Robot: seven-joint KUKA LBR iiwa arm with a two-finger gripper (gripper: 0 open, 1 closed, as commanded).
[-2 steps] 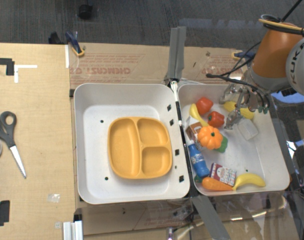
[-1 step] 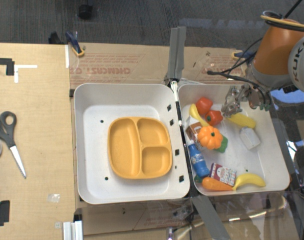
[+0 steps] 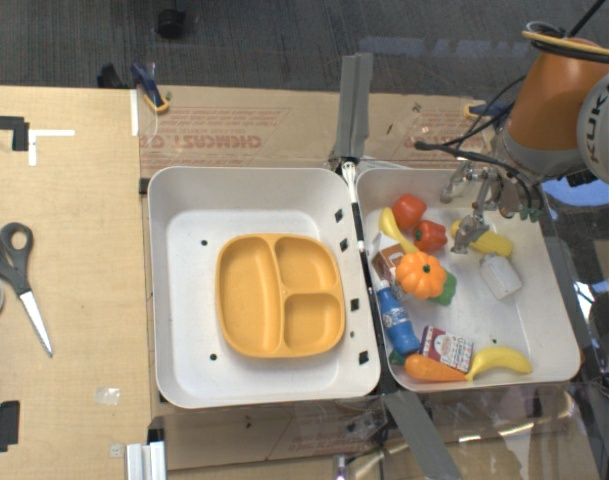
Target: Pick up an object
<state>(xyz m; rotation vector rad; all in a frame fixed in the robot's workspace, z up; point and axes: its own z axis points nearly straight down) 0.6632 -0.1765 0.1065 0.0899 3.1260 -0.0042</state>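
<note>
Hovering claw [image 3: 471,230] above right bin [image 3: 559,298], finger state unclear; banana [image 3: 500,362] long axis left-right, near front wall.

Far to my pincer's left, scissors [image 3: 20,280] lie on the wooden bench [image 3: 64,368]. Nearer, in the left bin [image 3: 174,298], I see a yellow divided plate [image 3: 280,295]. Cardboard [image 3: 244,133] lies behind both bins.
</note>
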